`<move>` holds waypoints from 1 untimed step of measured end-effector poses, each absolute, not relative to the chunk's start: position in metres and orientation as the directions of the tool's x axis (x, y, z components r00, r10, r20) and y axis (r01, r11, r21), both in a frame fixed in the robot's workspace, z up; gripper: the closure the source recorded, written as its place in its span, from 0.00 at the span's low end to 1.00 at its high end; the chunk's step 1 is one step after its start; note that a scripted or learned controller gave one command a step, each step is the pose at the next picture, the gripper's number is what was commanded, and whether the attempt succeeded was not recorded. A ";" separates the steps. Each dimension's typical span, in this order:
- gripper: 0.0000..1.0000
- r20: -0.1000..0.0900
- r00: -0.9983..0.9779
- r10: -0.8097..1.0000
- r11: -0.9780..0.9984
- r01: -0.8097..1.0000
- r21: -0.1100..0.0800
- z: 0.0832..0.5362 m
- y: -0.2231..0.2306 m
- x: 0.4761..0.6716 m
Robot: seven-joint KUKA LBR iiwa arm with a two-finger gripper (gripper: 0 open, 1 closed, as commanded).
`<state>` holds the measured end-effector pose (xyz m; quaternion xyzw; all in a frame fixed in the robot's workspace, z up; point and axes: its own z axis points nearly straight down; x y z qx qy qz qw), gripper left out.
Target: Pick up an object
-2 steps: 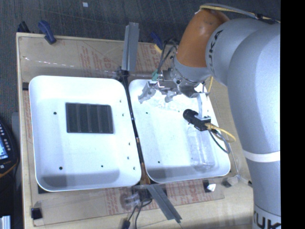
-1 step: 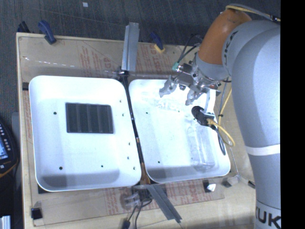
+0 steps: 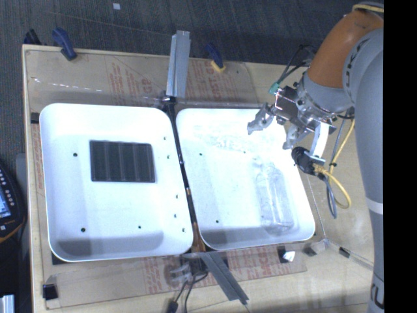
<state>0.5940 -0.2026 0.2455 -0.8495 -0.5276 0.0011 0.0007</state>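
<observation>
A clear plastic bottle (image 3: pixel 274 197) lies lengthwise in the right bin (image 3: pixel 221 194), near its right wall, hard to make out against the white floor. In the left bin (image 3: pixel 65 227) a dark grey ribbed rectangular block (image 3: pixel 122 161) lies flat, upper middle. My gripper (image 3: pixel 273 132) hangs over the right bin's far right corner, above and beyond the bottle. It is open, with one finger (image 3: pixel 257 124) to the left, the other to the right, and nothing between them.
A metal divider bar (image 3: pixel 178 64) rises at the back between the bins, and blue clamps (image 3: pixel 64 43) sit on the bench's far edge. Yellow and black cables (image 3: pixel 335 188) hang from the wrist beside the right bin's right wall.
</observation>
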 end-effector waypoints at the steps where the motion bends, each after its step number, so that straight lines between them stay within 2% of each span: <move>1: 0.00 0.001 0.178 0.984 -0.178 0.984 -0.005 0.240 -0.198 0.542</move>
